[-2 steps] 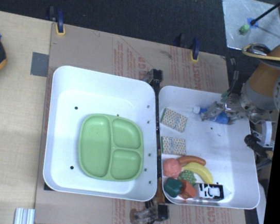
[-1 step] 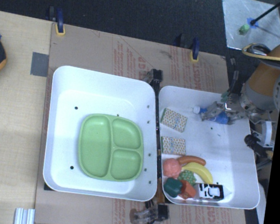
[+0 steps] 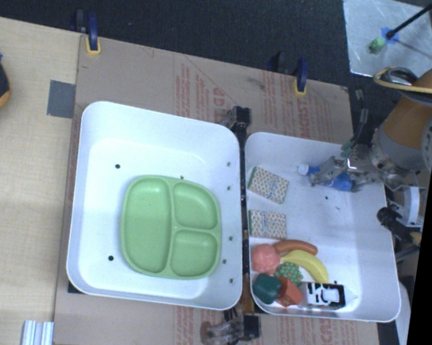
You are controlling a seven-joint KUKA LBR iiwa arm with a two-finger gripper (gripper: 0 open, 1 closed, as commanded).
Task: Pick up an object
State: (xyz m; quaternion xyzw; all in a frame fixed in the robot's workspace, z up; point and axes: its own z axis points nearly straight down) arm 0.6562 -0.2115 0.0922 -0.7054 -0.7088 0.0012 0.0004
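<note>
Wooden desk [image 3: 10,201] bearing right bin [image 3: 368,231]: toy foods, banana [image 3: 305,263] among them, crowd its near corner as candidate picks, well apart from the gripper [image 3: 342,177] poised low at its far wall, jaws' spread unreadable; green tray [image 3: 170,227] occupies the neighbouring bin.

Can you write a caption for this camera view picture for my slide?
Robot gripper over the right bin of toy food; green plate in the left bin.

Even overhead light, mild glare on white bins [image 3: 93,189], soft shadows, slight overall blur.
</note>
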